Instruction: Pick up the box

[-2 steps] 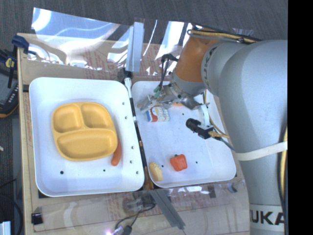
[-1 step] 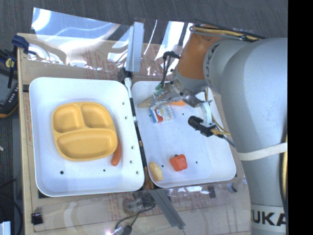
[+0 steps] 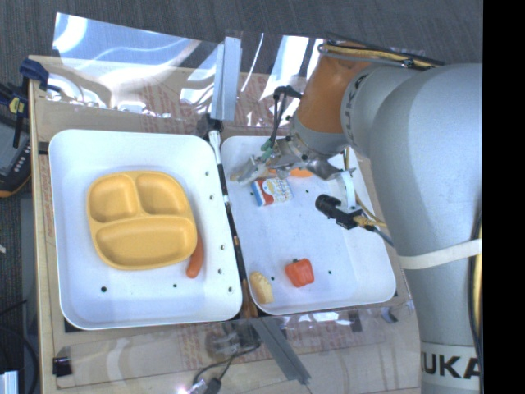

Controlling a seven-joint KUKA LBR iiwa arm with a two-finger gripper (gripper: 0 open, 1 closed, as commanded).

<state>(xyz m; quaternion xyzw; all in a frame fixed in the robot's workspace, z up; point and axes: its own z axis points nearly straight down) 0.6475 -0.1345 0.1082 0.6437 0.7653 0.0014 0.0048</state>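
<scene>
The box (image 3: 271, 192) is small, red, white and blue, and lies flat near the back left of the right bin (image 3: 361, 261). My gripper (image 3: 264, 162) hangs just behind and above it, close to the bin's back wall, reaching in from the right under the orange wrist band. The box sits on the bin floor in front of the gripper, apart from it as far as I can see. A small orange piece (image 3: 301, 172) peeks out beside the gripper.
A red pepper (image 3: 300, 272) and a pale yellow item (image 3: 261, 286) lie near the right bin's front edge. The left bin (image 3: 70, 286) holds a yellow divided plate (image 3: 141, 218) and a sausage (image 3: 195, 261). The arm's grey body covers the right side.
</scene>
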